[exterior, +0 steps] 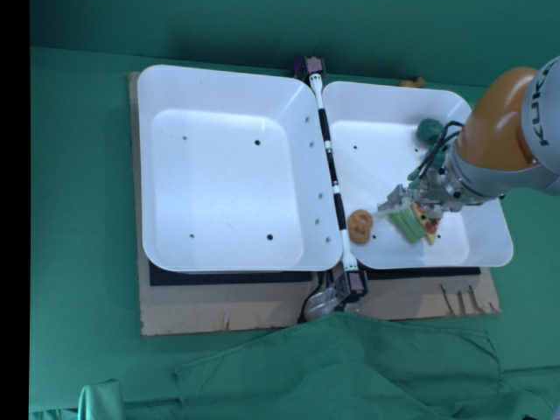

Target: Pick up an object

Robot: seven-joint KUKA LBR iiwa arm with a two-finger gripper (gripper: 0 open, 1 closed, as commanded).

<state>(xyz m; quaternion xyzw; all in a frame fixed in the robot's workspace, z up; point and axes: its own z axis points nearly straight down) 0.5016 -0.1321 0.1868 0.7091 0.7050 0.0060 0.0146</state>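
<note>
You'll find a ring-shaped orange pretzel toy (360,225) lying at the lower left of the right-hand bin (472,250), near a ribbed green piece (407,224) with a small red-and-yellow toy (428,225) at centre right of the frame. The gripper (404,203) sits right over that green piece; whether it's clenched you cannot tell. A rounded dark-green lump (430,130) lies further up, and the smooth white left-hand bin (223,81) sits beside.

"KU" – partial lettering on grey arm (544,121), rest cut off.
</note>
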